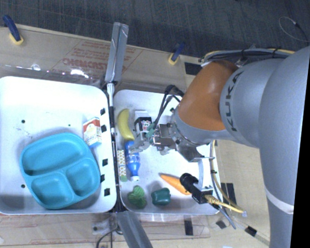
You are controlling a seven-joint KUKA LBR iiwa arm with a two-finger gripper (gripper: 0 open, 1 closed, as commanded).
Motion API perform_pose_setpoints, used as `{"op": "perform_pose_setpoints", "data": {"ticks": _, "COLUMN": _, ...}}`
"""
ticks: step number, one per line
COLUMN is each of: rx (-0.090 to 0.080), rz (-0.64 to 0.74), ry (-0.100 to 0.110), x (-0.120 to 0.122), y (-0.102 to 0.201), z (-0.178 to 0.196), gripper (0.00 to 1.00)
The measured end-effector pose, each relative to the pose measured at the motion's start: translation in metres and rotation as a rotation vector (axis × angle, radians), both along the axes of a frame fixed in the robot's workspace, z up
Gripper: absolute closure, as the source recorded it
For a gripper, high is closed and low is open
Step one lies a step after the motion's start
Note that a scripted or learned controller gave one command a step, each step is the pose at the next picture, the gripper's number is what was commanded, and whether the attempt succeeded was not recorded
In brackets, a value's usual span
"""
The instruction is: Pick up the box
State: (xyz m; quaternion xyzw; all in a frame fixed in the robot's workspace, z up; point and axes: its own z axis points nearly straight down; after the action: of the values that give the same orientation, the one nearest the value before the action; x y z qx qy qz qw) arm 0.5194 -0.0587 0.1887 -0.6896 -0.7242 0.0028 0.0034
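The big grey arm (272, 105) comes in from the right side and bends down low. It has an orange band (205, 95) just above the wrist. The gripper (142, 138) sits at the end of the arm, pointing to the left and a little down. It is too small and dark to see well.

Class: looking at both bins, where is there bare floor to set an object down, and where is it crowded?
Free: left bin, its top-left floor above the blue tray and left of the small box. Crowded: right bin, with banana, bottle, carrot and gripper.
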Motion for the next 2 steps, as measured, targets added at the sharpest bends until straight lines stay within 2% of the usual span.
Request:
{"op": "perform_pose_setpoints", "data": {"ticks": 1, "rx": -0.003, "rz": -0.171, "ry": -0.005, "x": -0.011, "y": -0.005, "z": 0.062, "gripper": 0.0}}
{"op": "perform_pose_setpoints", "data": {"ticks": 2, "rx": -0.002, "rz": -0.234, "ry": -0.003, "x": 0.007, "y": -0.03, "z": 0.094, "gripper": 0.0}}
